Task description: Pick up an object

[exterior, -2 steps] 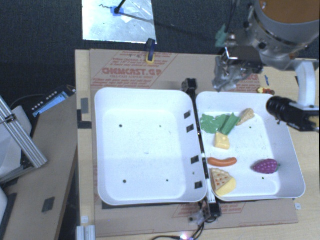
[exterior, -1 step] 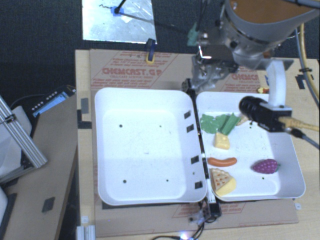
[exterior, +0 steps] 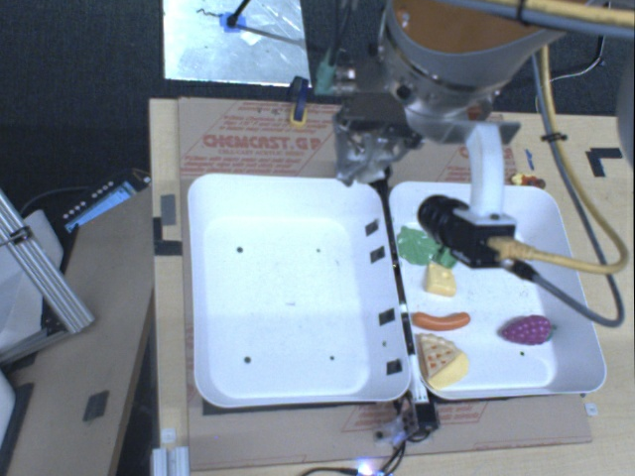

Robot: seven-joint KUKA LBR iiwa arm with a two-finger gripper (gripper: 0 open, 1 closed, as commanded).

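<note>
Scene: From my remote station I see the arm (exterior: 466, 28) reaching over the desk (exterior: 248, 132), wrist hanging above the far rim where the two bins meet.
Claw: The claw (exterior: 362, 167) sits at the 12 o'clock edge of the left bin (exterior: 288, 286); whether it is clenched or released I cannot tell.
Targets: The right bin (exterior: 566, 296) holds green leaf (exterior: 422, 246), cheese wedge (exterior: 441, 282), sausage (exterior: 440, 319), pizza slice (exterior: 442, 358) and grapes (exterior: 526, 329).
Best move: I judge the grapes, at 4 o'clock from the claw, the easiest pick: they lie well apart from the rest.
Caution: Centre over them before descending; the wrist camera (exterior: 461, 231) crowds the leaf.
</note>
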